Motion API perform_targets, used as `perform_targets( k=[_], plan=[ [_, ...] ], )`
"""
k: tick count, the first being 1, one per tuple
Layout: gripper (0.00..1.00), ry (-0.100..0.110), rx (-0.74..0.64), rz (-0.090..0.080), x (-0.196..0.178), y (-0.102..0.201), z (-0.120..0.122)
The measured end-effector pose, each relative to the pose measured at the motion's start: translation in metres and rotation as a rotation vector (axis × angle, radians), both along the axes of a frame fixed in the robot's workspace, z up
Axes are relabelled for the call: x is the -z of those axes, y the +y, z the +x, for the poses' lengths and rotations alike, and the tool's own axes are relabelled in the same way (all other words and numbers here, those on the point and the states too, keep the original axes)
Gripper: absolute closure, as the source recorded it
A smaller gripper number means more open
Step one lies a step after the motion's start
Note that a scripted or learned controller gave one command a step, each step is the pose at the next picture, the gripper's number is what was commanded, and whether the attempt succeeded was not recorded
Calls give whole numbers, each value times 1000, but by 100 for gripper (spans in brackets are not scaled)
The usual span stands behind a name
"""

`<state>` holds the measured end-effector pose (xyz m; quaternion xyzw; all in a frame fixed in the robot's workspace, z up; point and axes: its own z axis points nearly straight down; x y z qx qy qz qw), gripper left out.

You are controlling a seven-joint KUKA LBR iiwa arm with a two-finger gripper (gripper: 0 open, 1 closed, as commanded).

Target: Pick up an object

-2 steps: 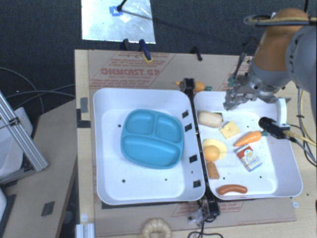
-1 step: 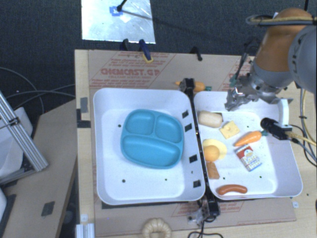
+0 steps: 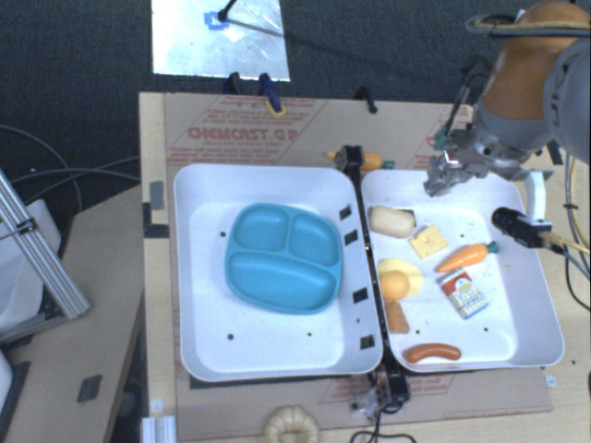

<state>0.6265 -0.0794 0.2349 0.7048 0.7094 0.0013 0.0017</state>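
The right white bin [image 3: 540, 326] holds a pale bread roll [image 3: 391, 221], a yellow cheese wedge [image 3: 428, 242], a carrot [image 3: 461, 257], a yellow and orange fruit [image 3: 397, 280], a red carton [image 3: 464, 295], a brown strip [image 3: 397, 317] and a sausage [image 3: 432, 353]. My gripper [image 3: 441, 179] hangs over the bin's back edge, behind and to the right of the bread roll and apart from every item. Nothing shows in its grasp.
The left white bin [image 3: 199, 340] bears a blue divided plate [image 3: 284, 257]. A black divider [image 3: 366, 247] runs between the bins. An orange item [image 3: 370, 161] lies behind the bins. A pale ring [image 3: 291, 425] sits at the bench's front edge.
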Motion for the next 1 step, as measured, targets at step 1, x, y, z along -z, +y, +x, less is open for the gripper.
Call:
perform_targets(
  k=[1],
  plan=[
    [100,4,5,-1,20,-3,-1]
  ],
)
